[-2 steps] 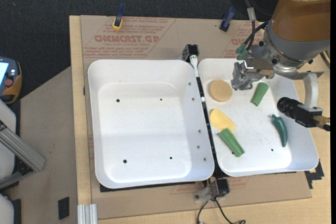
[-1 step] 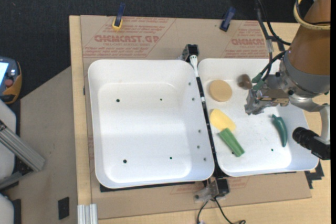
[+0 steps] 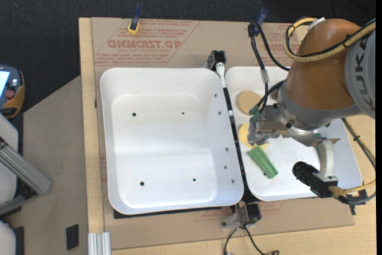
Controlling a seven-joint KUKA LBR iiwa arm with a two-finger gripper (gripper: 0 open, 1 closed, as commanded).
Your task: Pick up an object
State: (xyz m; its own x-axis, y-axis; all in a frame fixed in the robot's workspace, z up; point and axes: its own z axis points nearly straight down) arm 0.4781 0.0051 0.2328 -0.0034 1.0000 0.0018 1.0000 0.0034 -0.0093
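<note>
My gripper (image 3: 258,135) hangs low over the left part of the right bin (image 3: 286,188), under the orange wrist band. A green block (image 3: 263,162) lies tilted just below and in front of it on the bin floor. A tan round disc (image 3: 248,101) rests further back in the same bin, partly hidden by the arm. A pale yellow piece (image 3: 243,134) shows right beside the gripper, at its left side. Nothing is visibly held between the fingers.
The left bin (image 3: 119,128) sits beside the right one, a black divider rail (image 3: 230,122) between them. Both rest on a cardboard-covered bench (image 3: 149,42) with clamps at the back edge. The arm body covers much of the right bin.
</note>
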